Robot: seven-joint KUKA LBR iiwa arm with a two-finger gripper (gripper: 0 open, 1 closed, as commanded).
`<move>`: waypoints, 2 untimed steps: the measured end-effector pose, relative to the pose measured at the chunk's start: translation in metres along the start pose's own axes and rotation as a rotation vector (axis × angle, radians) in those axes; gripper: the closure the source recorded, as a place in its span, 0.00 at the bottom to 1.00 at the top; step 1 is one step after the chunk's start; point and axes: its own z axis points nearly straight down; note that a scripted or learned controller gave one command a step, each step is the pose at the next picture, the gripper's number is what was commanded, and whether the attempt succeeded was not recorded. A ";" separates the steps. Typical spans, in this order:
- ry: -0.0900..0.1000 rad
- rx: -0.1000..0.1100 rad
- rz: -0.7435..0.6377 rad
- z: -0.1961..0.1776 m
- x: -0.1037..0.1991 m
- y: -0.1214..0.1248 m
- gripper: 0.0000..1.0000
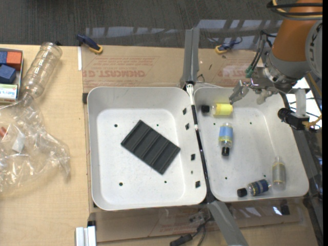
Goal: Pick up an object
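Observation:
My gripper [249,96] hangs over the back of the right bin [293,152], open, with nothing between its fingers. Its left finger tip is just right of a small yellow bottle with a black cap [219,109] lying near the bin's back wall. A blue-labelled bottle [225,139] lies in front of that. Near the bin's front right lie a dark blue bottle with a black cap [254,188] and a small clear bottle [278,172]. In the left bin [97,152] a dark ribbed rectangular slab [150,146] lies flat at a slant.
The grey arm with its orange band [294,32] comes in from the upper right. A divider rail [192,60] runs between the bins. On the bench to the left lie a clear plastic bottle [40,68], crumpled clear wrap [28,142] and a box of coloured blocks [10,70].

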 end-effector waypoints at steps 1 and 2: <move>-0.001 -0.002 0.205 -0.023 0.013 -0.003 0.00; 0.000 0.000 0.076 0.015 0.003 -0.047 0.00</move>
